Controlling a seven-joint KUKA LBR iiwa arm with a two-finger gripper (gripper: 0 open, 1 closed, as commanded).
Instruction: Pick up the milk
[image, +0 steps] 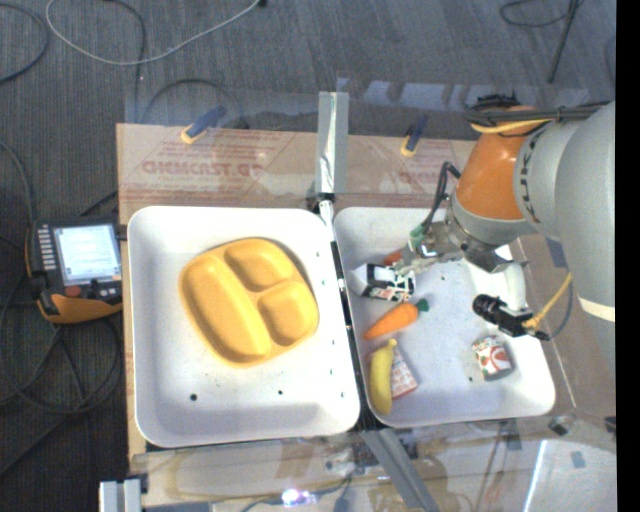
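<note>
A small black-and-white carton, the milk (389, 283), lies on its side in the upper left part of the right bin (530, 400). My gripper (420, 246) hangs just above and to the right of it, at the end of the grey arm with the orange band (492, 182). The gripper's tip is close to the carton's upper right corner. Nothing is visibly lifted off the bin floor.
An orange carrot (392, 319) lies just below the milk, with a banana (380, 376) and a red-and-white packet (402, 377) beneath it. A small red-and-white carton (490, 357) sits at the right. The left bin (160, 400) holds a yellow divided tray (250, 298).
</note>
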